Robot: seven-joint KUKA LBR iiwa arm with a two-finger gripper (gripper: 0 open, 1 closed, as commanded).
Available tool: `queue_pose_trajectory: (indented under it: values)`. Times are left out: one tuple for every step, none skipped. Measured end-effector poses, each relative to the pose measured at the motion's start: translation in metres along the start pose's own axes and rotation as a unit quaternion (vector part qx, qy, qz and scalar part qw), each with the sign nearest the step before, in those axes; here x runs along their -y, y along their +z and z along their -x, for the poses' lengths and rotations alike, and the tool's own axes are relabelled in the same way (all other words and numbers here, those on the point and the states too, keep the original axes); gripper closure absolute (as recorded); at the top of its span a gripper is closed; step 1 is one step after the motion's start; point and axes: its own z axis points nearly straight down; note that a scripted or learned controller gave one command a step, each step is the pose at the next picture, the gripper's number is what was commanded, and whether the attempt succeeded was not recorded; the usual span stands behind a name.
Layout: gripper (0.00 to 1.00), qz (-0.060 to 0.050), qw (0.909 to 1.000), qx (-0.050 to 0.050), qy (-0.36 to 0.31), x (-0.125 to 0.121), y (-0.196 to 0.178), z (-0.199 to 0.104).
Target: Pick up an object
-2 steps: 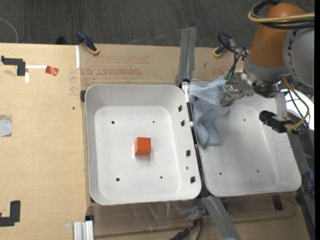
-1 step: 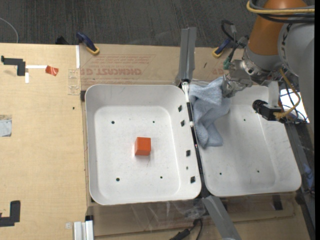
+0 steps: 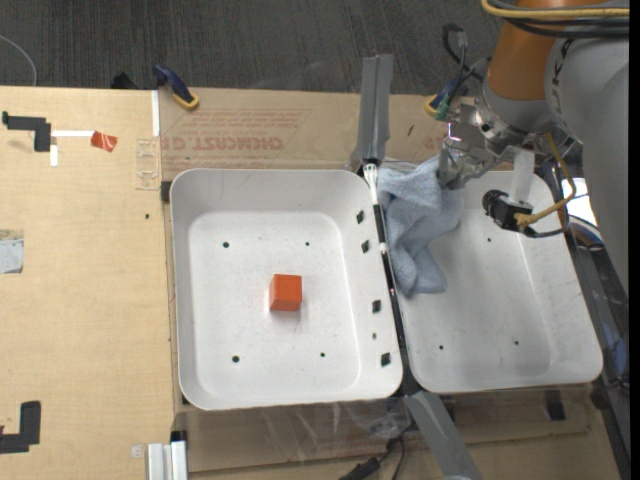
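Camera view, near to far. Left bin (image 3: 200, 268): an orange block (image 3: 286, 293) rests on the floor just below centre, apart from every wall. Right bin (image 3: 520, 338): a pale blue cloth (image 3: 418, 228) lies bunched at about 10 o'clock, against the divider between the bins, one fold trailing toward 8 o'clock. The gripper (image 3: 458, 171) sits at the cloth's upper right edge (its fingertips merge with the fabric, so whether they are apart or pinching the cloth cannot be told). The arm (image 3: 560, 58) is cut off at the top right.
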Motion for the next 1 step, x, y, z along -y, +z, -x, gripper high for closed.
queue_pose_trajectory:
  values:
    - [1.0, -0.001, 0.9999, 0.0, 0.016, -0.0016, 0.0186, 0.0085]
